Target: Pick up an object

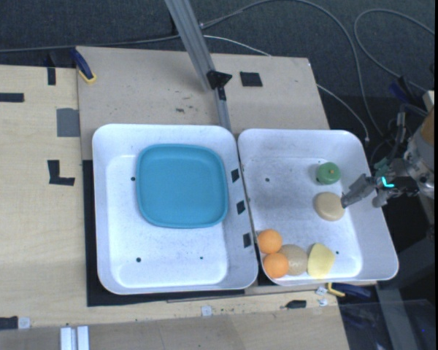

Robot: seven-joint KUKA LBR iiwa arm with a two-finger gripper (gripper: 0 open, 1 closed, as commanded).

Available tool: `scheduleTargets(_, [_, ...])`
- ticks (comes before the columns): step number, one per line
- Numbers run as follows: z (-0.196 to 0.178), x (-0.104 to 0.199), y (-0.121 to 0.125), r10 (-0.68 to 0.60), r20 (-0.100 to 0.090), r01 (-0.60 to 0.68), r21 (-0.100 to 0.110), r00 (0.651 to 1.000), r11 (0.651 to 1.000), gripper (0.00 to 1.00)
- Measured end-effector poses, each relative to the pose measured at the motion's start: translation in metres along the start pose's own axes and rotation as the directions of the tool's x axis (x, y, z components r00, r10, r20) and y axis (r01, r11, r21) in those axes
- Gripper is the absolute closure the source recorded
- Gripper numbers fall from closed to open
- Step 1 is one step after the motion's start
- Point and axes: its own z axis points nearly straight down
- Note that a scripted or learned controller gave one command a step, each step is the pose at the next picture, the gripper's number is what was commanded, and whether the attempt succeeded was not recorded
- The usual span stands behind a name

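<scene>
Two shallow white bins sit side by side on the tabletop (168, 86), which is pale wood with dark tape marks on it. The left bin (117, 268) carries a turquoise square plate (181, 185) lying flat near its middle. The right bin (292, 141) has the small things: a green round object (327, 172) toward the far right, a beige lump (328, 206) just in front of it, and along the near edge two orange balls (269, 240) (276, 265) close together, a tan rounded piece (294, 259) touching the nearer orange one, and a yellow piece (320, 260) right beside that. The arm comes in from the right, over the right bin's rim, and its gripper (361, 190) hangs at the bin's right side with a small teal light showing on its body. One dark finger (355, 190) slants down toward the beige lump, its tip just beside or touching the lump's right edge. From here I cannot tell how wide the fingers are parted, and nothing shows between them. A grey metal pole (193, 35) slants across the far part of the tabletop, and cables (336, 28) loop on the dark floor beyond.
</scene>
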Motion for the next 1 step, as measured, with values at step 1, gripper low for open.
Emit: scheduleTargets(1, [0.0001, 0.0, 0.0, 0.0, 0.0, 0.0, 0.0, 1.0, 1.0, 0.0])
